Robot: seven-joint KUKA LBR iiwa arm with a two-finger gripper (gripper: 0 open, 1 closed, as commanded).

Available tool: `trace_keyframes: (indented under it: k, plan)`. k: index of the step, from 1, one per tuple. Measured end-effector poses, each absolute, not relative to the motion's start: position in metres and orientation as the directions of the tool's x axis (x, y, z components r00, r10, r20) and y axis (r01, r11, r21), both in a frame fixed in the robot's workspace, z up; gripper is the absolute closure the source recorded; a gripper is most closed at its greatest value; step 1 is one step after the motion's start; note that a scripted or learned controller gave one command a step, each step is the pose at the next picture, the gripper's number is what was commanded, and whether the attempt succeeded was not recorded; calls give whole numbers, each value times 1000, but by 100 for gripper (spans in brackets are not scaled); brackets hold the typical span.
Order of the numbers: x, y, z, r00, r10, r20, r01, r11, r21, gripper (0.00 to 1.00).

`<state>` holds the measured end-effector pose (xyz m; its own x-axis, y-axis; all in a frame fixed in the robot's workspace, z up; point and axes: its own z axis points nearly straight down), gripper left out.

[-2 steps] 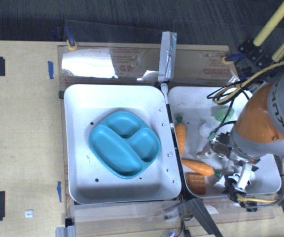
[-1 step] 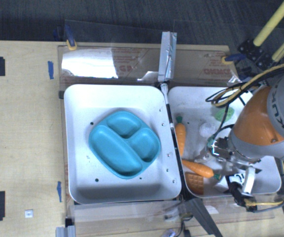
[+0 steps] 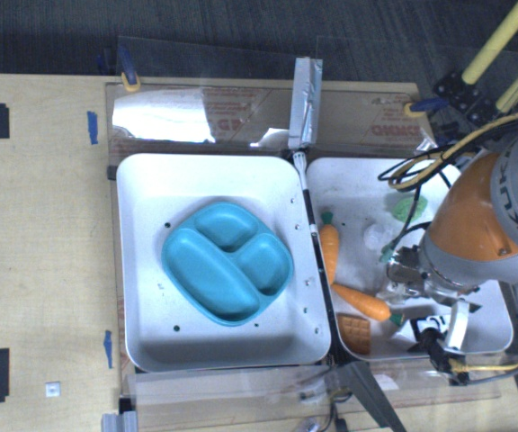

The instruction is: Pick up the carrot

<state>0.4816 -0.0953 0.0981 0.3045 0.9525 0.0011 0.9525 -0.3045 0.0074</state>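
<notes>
bench [image 3: 34,268] first: two white bins side by side. the left bin [image 3: 142,187] has a blue divided plate [image 3: 227,261] sitting in the middle. the right bin [image 3: 358,183] is where it's all happening, with the arm [image 3: 475,219] reaching in over its right half.

the hand [image 3: 416,291] is down low in the right bin, just beside the fat end of a carrot [image 3: 362,301] that lies slanted near the bin's front left. from where i stand i honestly can't tell if the hand is spread or pressed together, too much wrist in the way.

there's a second carrot-looking thing [image 3: 329,250] upright along the left wall, a waffle-ish piece [image 3: 355,332] at the front, and something green [image 3: 410,209] further back.

my guess: it's at the reach-in step, nothing lifted yet. next it needs to get squarely over the slanted carrot, close across its width, then lift.
</notes>
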Motion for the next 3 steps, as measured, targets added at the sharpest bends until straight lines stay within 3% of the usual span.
trace_keyframes:
  k: [1,3]
  plan:
    - [481,-95,98,305,952,1,952,-305,6,0]
    - [481,-95,87,205,979,-2,979,-205,7,0]
